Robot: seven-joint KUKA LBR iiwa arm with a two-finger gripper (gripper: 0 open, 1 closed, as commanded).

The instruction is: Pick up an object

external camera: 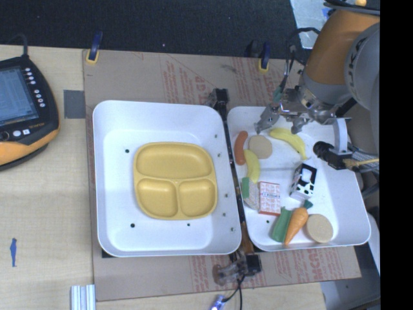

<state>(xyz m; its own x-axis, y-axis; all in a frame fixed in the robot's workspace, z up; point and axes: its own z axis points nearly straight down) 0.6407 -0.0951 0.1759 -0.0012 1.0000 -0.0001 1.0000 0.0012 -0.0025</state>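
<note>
Yellow toy banana [290,140] lies near the far edge of the right bin [352,228], long axis running from far-left to near-right. It looks light, stiff and slick, best pinched across its middle. The fingers [282,117] hang spread just above it, holding nothing.

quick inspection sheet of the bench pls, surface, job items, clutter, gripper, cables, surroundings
surface: cardboard sheet under two white bins, clamped at its far edge.
job's things: right bin holds banana, carrot, sausage, round cookie, cow-print carton and more.
clutter: yellow divided tray in left bin.
grippers: gripper over right bin's far edge; nothing seen between fingers.
cables: thin lead at the near edge.
surroundings: teach pendant at left.
</note>
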